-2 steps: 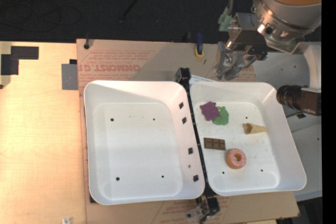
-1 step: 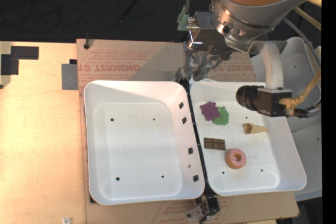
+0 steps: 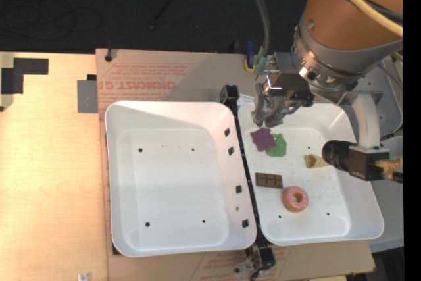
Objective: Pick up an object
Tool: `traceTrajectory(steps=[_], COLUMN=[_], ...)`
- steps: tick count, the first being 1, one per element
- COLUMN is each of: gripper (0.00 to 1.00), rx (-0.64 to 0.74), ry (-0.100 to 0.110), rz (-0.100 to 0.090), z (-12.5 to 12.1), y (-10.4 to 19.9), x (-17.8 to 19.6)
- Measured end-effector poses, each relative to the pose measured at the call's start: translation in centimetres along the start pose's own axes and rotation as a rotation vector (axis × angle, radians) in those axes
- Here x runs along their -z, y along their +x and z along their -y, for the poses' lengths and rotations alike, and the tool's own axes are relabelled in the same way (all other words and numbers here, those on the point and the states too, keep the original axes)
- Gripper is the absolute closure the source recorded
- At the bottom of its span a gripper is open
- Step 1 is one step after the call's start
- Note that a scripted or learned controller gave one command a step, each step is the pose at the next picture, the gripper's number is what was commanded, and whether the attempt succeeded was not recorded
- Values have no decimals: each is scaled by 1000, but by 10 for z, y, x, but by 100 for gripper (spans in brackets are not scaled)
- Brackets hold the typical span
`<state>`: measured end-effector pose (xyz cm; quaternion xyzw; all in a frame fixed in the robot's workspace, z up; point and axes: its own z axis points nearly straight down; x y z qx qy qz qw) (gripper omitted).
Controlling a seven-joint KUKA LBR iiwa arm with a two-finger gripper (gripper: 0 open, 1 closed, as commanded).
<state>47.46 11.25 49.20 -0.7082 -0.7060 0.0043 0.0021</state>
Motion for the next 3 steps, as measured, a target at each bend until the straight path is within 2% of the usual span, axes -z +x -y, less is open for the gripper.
traceTrajectory(steps=[1,2,3], gripper=[100,100,100], rx=[7,1,0], ry=[-7,6,-8], rz=[-3,2,-2], z=[-8,-1,-3], y=[46,20,-19], x=[21,-129,-110])
